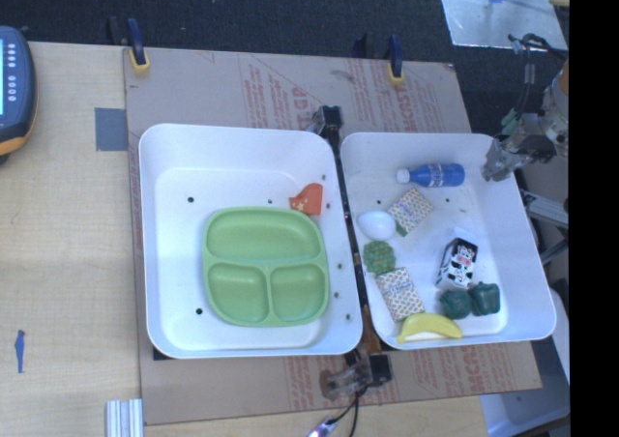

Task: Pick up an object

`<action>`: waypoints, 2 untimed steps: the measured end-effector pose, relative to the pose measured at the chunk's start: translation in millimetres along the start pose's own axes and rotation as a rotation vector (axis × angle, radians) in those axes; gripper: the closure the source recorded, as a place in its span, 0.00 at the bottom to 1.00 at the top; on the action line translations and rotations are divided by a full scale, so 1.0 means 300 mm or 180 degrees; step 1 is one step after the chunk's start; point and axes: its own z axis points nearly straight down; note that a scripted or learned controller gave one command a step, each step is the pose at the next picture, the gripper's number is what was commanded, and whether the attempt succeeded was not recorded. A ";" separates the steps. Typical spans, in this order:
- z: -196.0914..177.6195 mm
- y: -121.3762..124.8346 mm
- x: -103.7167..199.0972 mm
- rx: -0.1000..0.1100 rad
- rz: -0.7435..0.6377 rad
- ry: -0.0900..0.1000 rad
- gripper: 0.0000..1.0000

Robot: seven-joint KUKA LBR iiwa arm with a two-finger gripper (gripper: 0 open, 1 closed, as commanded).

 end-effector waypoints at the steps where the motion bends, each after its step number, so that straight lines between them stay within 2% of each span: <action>1: 0.080 -0.123 -0.028 0.0028 -0.0013 0.0007 1.00; 2: 0.007 -0.202 -0.026 0.0022 -0.0009 0.0011 1.00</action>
